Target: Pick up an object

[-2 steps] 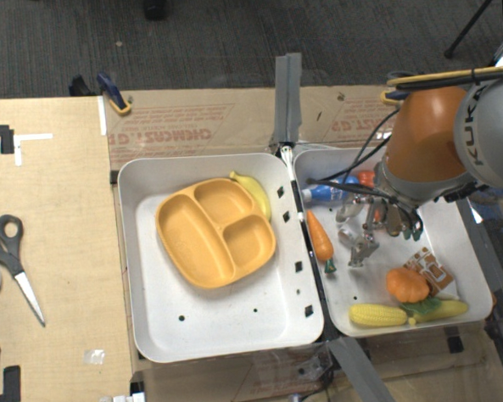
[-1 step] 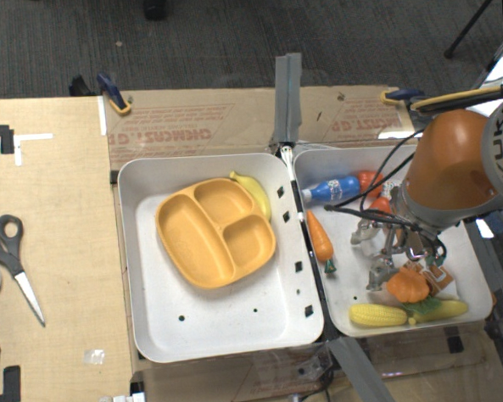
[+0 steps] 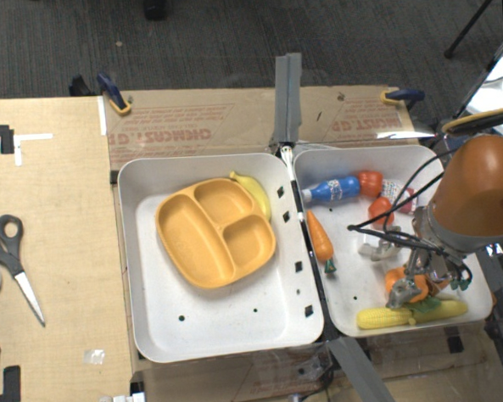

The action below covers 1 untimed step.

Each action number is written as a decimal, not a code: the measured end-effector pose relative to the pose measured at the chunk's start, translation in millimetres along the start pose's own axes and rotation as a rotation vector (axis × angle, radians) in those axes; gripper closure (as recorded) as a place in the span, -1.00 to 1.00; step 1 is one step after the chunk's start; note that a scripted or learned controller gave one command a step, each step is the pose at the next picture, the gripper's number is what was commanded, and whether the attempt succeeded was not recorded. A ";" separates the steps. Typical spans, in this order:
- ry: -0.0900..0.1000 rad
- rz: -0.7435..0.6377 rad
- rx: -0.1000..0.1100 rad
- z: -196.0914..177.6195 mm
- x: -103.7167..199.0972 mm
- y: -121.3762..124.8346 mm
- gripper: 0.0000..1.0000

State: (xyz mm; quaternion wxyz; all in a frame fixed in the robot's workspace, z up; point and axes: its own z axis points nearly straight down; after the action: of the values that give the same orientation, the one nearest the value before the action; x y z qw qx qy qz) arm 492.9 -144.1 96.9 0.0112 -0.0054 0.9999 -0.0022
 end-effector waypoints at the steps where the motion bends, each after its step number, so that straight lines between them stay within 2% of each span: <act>1: -0.008 -0.016 0.000 -1.6 2.8 -6.8 -1.00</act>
State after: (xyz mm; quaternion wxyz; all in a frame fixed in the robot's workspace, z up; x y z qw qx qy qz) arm 490.1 -151.0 98.5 0.0150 -0.0133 0.9998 -0.0021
